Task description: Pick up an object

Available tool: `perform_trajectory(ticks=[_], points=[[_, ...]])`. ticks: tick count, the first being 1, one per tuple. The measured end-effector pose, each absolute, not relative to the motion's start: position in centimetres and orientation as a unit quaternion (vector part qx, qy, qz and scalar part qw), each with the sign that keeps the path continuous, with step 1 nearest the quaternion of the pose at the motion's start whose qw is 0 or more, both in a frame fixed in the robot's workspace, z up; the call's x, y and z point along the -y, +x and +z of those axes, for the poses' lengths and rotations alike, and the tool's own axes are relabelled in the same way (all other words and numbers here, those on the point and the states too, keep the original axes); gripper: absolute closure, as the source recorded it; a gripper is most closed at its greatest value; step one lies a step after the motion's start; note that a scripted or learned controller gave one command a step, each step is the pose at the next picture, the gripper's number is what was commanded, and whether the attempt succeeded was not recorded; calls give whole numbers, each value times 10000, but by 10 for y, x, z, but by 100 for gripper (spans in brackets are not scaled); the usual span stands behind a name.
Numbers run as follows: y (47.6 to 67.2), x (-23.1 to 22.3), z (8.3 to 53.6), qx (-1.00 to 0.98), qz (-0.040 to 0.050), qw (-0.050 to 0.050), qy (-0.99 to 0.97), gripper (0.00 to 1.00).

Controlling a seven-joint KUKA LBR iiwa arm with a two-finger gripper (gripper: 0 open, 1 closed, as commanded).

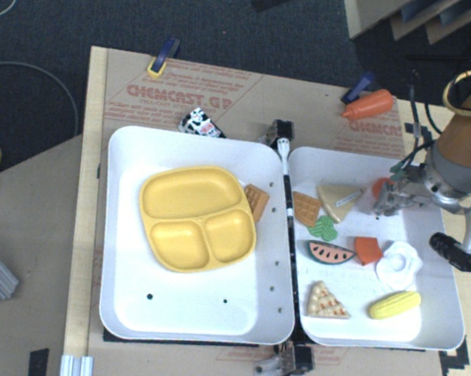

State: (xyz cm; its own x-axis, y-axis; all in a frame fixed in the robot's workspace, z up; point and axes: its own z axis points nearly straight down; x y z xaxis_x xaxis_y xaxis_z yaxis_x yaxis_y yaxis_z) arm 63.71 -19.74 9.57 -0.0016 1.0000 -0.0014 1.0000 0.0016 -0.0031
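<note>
- We count two shallow white bins side by side: the left bin (120, 236) and the right bin (442, 299).
- In the left bin we see one yellow three-compartment plate (196, 218), and one waffle-like brown piece (256, 201) touching its right edge.
- In the right bin we count eight toy foods: one cracker-like square (306, 208), one pale cheese wedge (335, 199), one green leafy piece (324, 229), one watermelon slice (330, 253), one orange-red block (367, 250), one fried egg (398, 261), one pizza slice (325, 301) and one corn cob (394, 304).
- The arm (470, 146) reaches in from the right, and its gripper (388, 198) hangs over the right bin's far side, just beside the cheese wedge.
- We cannot tell the gripper's state.
</note>
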Motion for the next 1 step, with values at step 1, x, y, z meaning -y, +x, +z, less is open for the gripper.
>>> perform_trajectory(ticks=[1], points=[[645,202,158,7072,-19,-43,-7070,100]])
